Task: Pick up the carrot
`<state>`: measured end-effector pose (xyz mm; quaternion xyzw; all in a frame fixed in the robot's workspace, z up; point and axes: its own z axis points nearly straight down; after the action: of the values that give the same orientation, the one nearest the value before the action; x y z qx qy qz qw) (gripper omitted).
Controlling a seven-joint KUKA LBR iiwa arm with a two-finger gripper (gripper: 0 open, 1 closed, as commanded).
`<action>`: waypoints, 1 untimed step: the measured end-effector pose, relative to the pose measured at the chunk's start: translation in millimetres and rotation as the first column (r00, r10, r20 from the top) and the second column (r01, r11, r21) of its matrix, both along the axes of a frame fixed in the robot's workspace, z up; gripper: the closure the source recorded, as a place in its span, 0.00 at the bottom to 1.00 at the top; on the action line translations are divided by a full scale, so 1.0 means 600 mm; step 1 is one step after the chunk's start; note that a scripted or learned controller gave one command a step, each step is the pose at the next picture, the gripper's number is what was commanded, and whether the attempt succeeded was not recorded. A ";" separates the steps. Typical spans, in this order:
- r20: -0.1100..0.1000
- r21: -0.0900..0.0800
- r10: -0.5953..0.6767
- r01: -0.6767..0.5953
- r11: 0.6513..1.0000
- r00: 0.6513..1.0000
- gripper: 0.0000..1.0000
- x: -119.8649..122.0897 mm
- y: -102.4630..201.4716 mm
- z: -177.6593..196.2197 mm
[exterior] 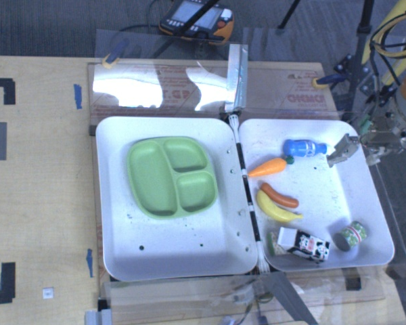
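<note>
Lying nearest in the right bin (375,202) are a milk carton (304,244) and a small can (352,235), then a banana (279,209) touching a sausage (279,195). Beyond, the carrot (268,167) is resting apart, just beside a blue bottle (303,147). The gripper (347,147) is hovering at the far right rim, holding nothing; how far it gapes I cannot tell. The green tray (170,176) is sitting in the left bin (115,202).

Gripper (345,151) low at the far right, tip pointing left. Reaching in from the right edge. Wrist parts blurred behind it, hard to make out.
</note>
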<state>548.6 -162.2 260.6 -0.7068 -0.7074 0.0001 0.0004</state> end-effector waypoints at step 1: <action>-0.002 0.002 0.214 -0.214 0.977 0.977 0.00 -0.023 0.128 -0.127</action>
<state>534.6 -85.6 184.1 -0.6264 -0.7795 0.0003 0.0015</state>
